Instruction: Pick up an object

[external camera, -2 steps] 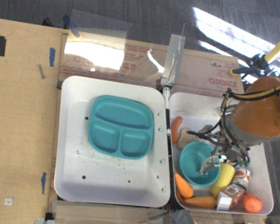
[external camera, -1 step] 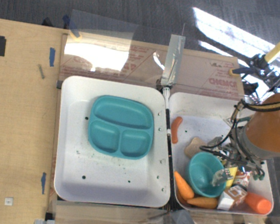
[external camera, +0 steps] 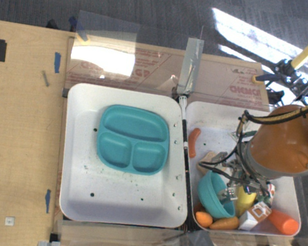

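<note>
Down at lower right, my arm (external camera: 285, 141) hangs over the right bin's (external camera: 217, 120) clutter: teal bowl (external camera: 212, 195), carrot (external camera: 225, 223). Approach step, probably; jaws hidden, can't tell. Next: descend squarely onto one item.

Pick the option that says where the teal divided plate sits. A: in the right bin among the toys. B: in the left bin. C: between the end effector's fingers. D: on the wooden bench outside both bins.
B: the plate lies flat on the floor of the left bin, apart from the clutter in the right bin.
</note>
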Robot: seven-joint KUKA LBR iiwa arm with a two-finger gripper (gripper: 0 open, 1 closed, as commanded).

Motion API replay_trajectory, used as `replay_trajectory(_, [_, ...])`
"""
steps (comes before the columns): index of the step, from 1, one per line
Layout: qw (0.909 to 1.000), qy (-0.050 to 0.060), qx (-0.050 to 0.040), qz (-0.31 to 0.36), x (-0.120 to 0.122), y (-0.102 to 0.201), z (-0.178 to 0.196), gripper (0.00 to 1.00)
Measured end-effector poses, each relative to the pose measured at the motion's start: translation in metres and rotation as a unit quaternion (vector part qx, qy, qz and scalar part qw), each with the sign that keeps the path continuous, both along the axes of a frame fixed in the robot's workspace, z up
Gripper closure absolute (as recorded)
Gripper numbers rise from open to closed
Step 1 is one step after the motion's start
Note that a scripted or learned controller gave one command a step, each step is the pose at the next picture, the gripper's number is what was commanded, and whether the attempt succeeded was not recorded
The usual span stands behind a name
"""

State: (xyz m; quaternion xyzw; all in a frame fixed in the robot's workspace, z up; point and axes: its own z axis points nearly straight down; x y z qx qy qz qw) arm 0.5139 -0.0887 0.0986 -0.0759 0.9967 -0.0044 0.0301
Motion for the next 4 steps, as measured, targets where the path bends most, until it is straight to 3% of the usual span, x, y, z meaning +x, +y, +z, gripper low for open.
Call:
replay_trajectory(1, [0.9989, 0.022, -0.0020, 0.041, 0.044, -0.076, 0.123, 0.00])
replay_trajectory(2, [0.9988, 0.024, -0.0005, 0.042, -0.002, -0.077, 0.019, 0.00])
replay_trajectory(3, [0.9990, 0.026, 0.0044, -0.037, 0.106, -0.055, 0.005, 0.00])
replay_trajectory(4, [0.9979, 0.025, 0.0039, -0.060, 0.052, -0.087, -0.010, 0.00])
